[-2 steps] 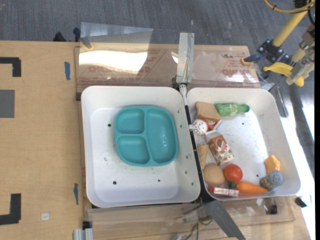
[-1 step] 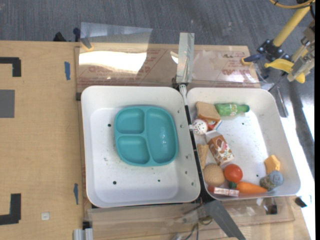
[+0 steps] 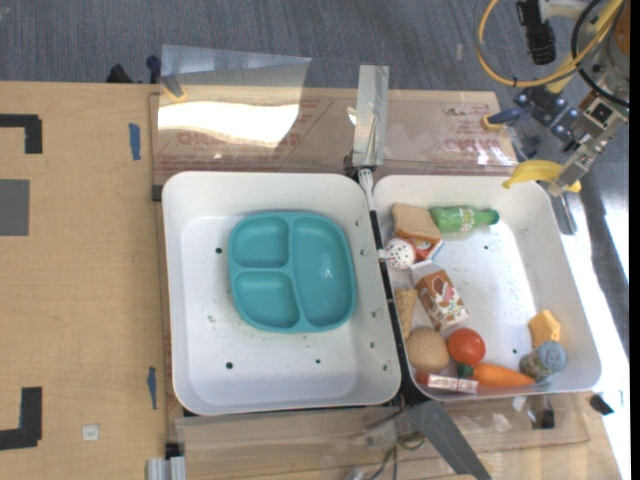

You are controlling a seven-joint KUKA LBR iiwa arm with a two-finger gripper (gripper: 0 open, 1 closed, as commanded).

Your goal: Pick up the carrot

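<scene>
A teal divided plate [image 3: 293, 271] sits in the left bin [image 3: 190, 268]; a tomato [image 3: 466, 346] in the right.

Tomato [image 3: 466, 346] and grey lump [image 3: 547, 359] crowd the carrot [image 3: 503, 375]; above seems open.

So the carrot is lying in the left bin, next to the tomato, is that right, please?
Not quite: the camera view shows the carrot lying in the right bin, next to the tomato. The left bin holds the teal divided plate.

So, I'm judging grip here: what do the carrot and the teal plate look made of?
Carrot: probably moulded toy plastic, judging by its smooth, even orange skin with a dull sheen. Plate: likely hard plastic, one uniform teal with a soft gloss and rounded moulded dividers. Neither can be confirmed from above.
</scene>
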